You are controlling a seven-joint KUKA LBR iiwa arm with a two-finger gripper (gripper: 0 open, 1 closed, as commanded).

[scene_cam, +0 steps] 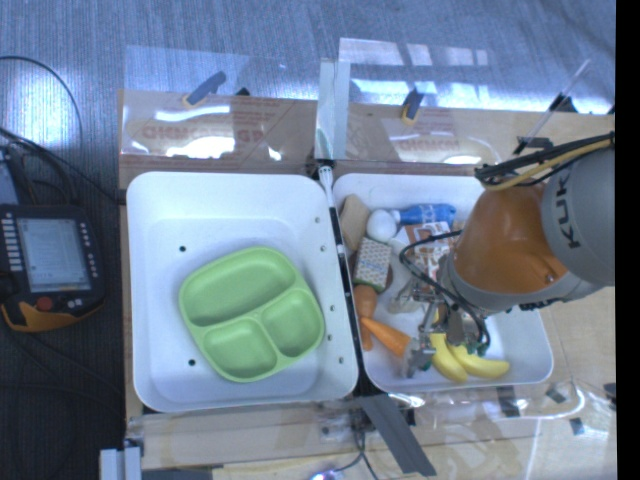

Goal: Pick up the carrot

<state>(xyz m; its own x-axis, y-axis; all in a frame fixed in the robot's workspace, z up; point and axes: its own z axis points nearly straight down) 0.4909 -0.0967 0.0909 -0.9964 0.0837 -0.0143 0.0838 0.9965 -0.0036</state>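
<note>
Reaching in over the right bin (540,363), the arm (520,248) is seen to cover much of that bin's rear and middle. The left bin (150,268), just beside the right bin across the shared wall, is noted to hold a green divided plate (253,313). The end effector (447,330) is found low over the right bin's front half, directly behind a banana (470,363); whether it is apart or together cannot be told, being masked by the wrist and cabling. The carrot (385,336) is recorded lying on the right bin's floor near the shared wall, just beside the end effector on the side towards the left bin. Its long axis is judged to run obliquely, from the shared wall towards the banana. A short sideways shift towards that wall is judged necessary.
</note>
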